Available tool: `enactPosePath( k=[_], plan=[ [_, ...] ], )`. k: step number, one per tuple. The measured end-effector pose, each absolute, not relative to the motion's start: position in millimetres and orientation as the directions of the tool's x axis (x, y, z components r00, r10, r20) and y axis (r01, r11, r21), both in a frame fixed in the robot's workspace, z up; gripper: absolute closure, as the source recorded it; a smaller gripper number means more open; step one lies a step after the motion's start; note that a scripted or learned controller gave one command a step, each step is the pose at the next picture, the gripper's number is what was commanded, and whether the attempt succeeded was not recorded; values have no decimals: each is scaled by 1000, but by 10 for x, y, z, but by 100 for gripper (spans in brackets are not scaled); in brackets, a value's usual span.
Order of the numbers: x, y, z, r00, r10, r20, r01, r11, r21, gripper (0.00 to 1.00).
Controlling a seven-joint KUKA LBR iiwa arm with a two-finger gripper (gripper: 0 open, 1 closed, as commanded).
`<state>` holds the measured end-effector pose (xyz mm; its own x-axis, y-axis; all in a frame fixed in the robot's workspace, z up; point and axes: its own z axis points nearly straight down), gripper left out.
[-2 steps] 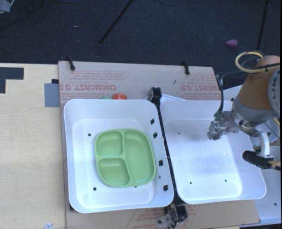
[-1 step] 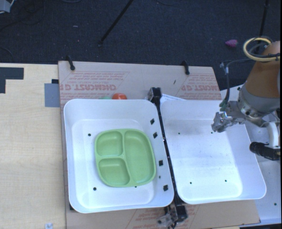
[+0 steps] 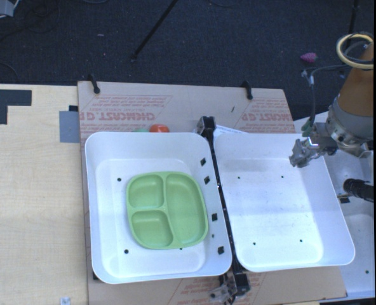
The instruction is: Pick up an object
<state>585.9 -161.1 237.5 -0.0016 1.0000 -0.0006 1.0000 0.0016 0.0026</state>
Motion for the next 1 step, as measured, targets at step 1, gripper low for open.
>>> enactPosePath(
  k=[1],
  plan=[
    [5936, -1082, 2255, -4, 1000, 3, 1000, 4, -3, 100]
  ],
)
